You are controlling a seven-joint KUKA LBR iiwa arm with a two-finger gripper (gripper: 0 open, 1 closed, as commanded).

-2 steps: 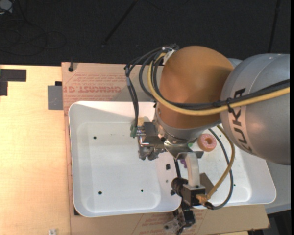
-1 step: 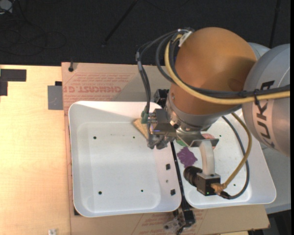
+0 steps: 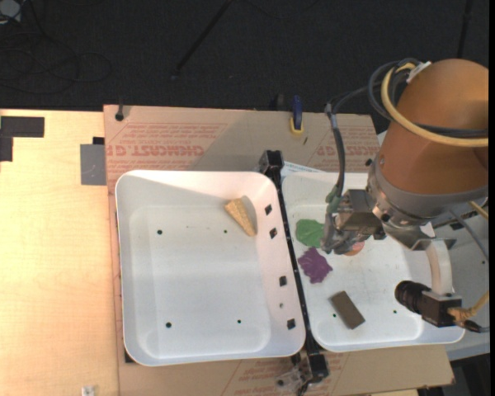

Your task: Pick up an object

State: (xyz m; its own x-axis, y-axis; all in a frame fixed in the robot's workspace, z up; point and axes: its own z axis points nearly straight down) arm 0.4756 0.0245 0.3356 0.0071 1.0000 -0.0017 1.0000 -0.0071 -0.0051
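Two white bins sit side by side on the desk: left bin (image 3: 140, 304), right bin (image 3: 379, 324). Arm (image 3: 433, 151) hangs over the right bin's far right part. Tool (image 3: 340, 242) low near that bin's left wall; finger state cannot be told. Green object (image 3: 308, 232) just left of tool, purple object (image 3: 314, 265) below it. Brown block (image 3: 346, 309) near front edge. Tan wedge (image 3: 242, 214) in left bin's far right corner.
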